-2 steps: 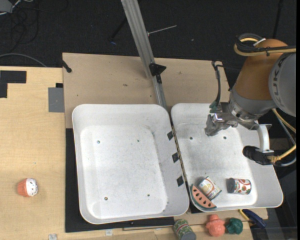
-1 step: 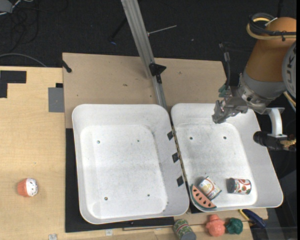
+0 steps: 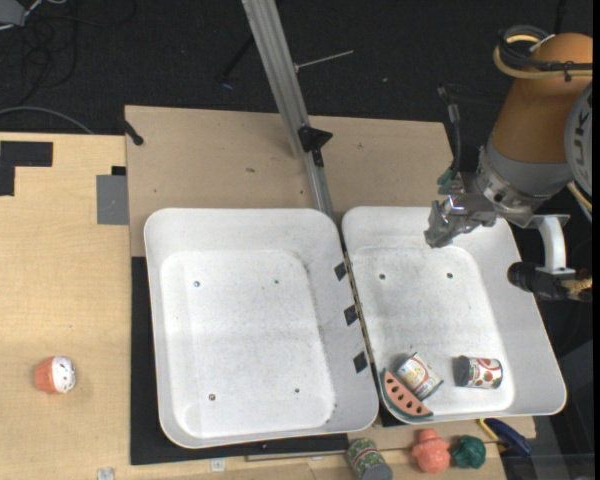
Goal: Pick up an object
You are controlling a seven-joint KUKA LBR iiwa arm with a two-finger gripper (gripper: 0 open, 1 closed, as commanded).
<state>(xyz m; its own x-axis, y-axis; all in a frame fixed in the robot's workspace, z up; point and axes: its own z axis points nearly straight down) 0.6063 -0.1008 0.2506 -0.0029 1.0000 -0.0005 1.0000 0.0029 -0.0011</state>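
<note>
In the right bin (image 3: 450, 298), near its front edge, lie a small tin with a yellow and red label (image 3: 418, 375), a red and white can on its side (image 3: 478, 371), and a watermelon slice (image 3: 405, 399) at the front left corner. My gripper (image 3: 443, 230) hangs over the bin's back edge, far behind these objects. Nothing shows between its fingers.
The left bin (image 3: 242, 323) sits beside the right one, with black clips along the shared wall. Off the bins at the front lie a green can (image 3: 365, 458), a pink toy (image 3: 430, 451) and a green toy (image 3: 469, 452). A red and white ball (image 3: 55, 375) rests on the wooden bench at left. A metal rail (image 3: 285, 88) slants behind the bins.
</note>
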